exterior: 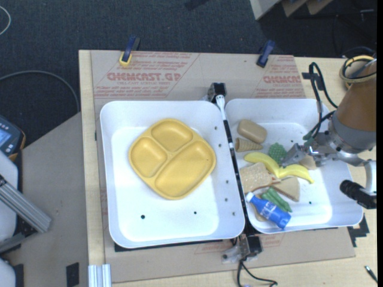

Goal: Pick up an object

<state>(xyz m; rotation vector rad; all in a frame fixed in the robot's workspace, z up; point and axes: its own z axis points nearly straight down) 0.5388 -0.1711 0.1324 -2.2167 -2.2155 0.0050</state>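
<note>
The right bin (311, 109) holds several toy foods. A yellow banana (276, 165) lies in the middle, with a green broccoli piece (276, 151) just behind it. A brown bread roll (252, 130) and a tan cone (245, 143) sit at the back left. Toast slices (256, 175) lie beside the banana, and green beans (277, 198) and a blue bottle (270, 211) are at the front. My gripper (297, 155) hangs low over the bin, right of the broccoli and just above the banana's right end. Nothing is visibly held.
The left bin (119, 160) carries a yellow divided plate (172, 158). A black divider strip (227, 148) runs between the bins. The grey arm with its orange band (359, 109) covers the right bin's far right side. Clamps (127, 51) hold the cardboard base at the back.
</note>
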